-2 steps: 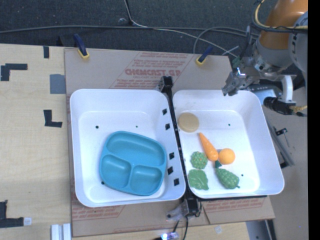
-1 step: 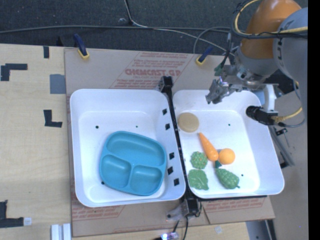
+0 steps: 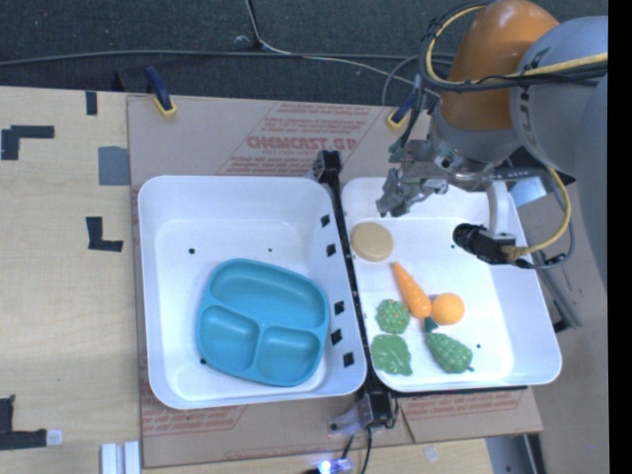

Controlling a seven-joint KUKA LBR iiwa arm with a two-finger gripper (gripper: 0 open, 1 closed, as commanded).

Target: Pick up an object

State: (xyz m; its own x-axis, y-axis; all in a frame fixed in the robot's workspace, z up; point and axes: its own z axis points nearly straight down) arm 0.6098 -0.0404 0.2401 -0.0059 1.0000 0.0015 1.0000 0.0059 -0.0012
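Fingers point(image 3: 395, 202) at 12 o'clock above tan disc point(image 3: 372, 241), spread uncertain; flat disc may slip, carrot point(image 3: 412, 289) crowds.

Beige disc point(image 3: 372, 241), carrot point(image 3: 411, 289), orange ball point(image 3: 447, 309) and three green vegetables point(image 3: 392, 316) lie in the right bin point(image 3: 523, 349).

Red printed lettering runs across the brown cardboard sheet point(image 3: 296, 136) lying under the two white bins, along its far edge. The largest line appears to read "CHEMCAST GP", slanted slightly; the last letters are partly hidden by a black clip at the bins' edge. Smaller red lines of print sit above and below it, too small and blurred to read.
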